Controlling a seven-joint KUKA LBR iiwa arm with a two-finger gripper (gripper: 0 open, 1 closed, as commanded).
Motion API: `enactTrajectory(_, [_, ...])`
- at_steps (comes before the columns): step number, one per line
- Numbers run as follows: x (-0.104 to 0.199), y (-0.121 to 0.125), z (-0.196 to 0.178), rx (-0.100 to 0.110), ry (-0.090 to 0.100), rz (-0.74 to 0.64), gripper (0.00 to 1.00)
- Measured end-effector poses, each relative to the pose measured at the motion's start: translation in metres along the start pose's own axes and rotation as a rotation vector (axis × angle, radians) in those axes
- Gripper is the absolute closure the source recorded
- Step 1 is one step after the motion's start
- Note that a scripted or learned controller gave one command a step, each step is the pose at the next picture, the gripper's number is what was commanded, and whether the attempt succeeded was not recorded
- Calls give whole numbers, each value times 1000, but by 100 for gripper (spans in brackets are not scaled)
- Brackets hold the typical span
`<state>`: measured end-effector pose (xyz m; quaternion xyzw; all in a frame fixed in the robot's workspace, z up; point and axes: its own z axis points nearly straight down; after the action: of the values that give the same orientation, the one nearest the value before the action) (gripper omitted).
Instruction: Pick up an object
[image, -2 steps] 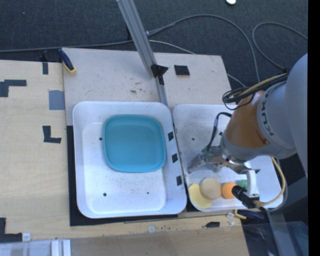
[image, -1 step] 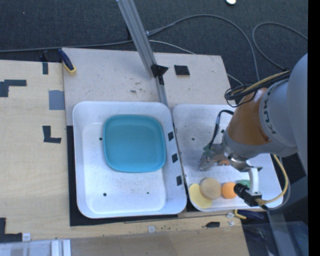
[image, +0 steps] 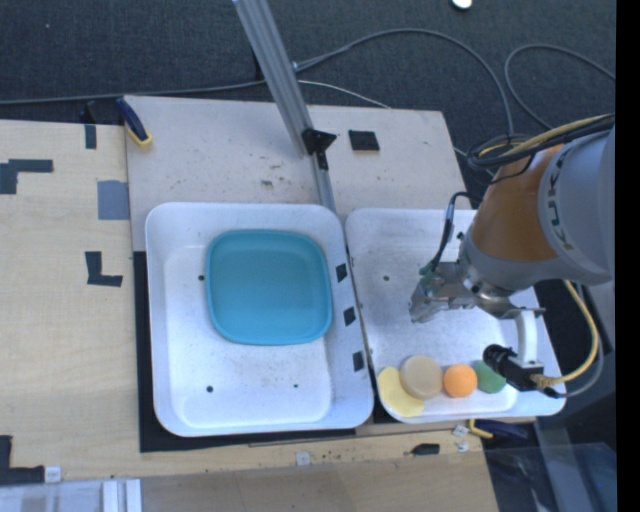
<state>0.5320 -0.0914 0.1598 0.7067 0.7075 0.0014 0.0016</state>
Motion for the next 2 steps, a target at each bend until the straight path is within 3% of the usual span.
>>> enactTrajectory(1, [-7,7,-49,1,0,1,100])
enactTrajectory(2, [-7,8,-63,4,0,1,100])
